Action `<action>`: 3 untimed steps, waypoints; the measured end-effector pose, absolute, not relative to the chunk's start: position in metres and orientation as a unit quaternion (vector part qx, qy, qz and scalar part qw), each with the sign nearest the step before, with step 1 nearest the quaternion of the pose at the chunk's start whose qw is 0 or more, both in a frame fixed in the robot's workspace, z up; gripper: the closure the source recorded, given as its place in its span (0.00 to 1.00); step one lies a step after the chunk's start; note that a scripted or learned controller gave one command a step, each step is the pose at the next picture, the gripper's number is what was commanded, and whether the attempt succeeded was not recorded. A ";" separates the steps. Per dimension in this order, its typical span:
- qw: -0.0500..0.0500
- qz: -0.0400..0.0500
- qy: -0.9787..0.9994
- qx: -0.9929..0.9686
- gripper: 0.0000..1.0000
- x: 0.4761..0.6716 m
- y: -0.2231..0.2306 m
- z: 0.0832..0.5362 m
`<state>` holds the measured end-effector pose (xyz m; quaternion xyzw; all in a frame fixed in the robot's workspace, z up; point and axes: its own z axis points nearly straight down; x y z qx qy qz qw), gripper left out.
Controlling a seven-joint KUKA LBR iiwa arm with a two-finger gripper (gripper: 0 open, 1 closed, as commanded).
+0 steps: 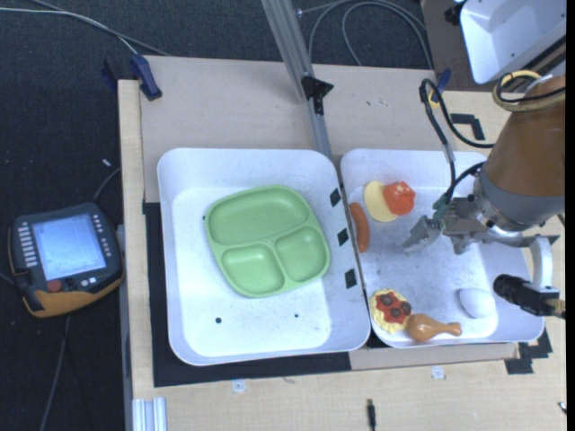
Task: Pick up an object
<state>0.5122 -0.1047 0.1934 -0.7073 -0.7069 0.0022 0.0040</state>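
In the right bin point(422, 268), a red-and-yellow toy point(390, 199) lies near the far wall, rounded and untouched. Just beside it, the hand point(429, 234) hangs spread apart, grasping nothing, above bare bin floor.

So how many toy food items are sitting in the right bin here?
5, though the arm may hide more. Hot dog along the left wall, tomato on a yellow slice at the back, pizza slice and drumstick at the front, white egg front right.
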 end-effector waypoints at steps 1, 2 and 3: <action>0.004 0.002 -0.707 -0.707 0.00 0.503 -0.106 0.134; 0.000 -0.001 -0.707 -0.707 0.00 0.504 -0.105 0.086; -0.004 -0.002 -0.706 -0.708 1.00 0.505 -0.107 0.099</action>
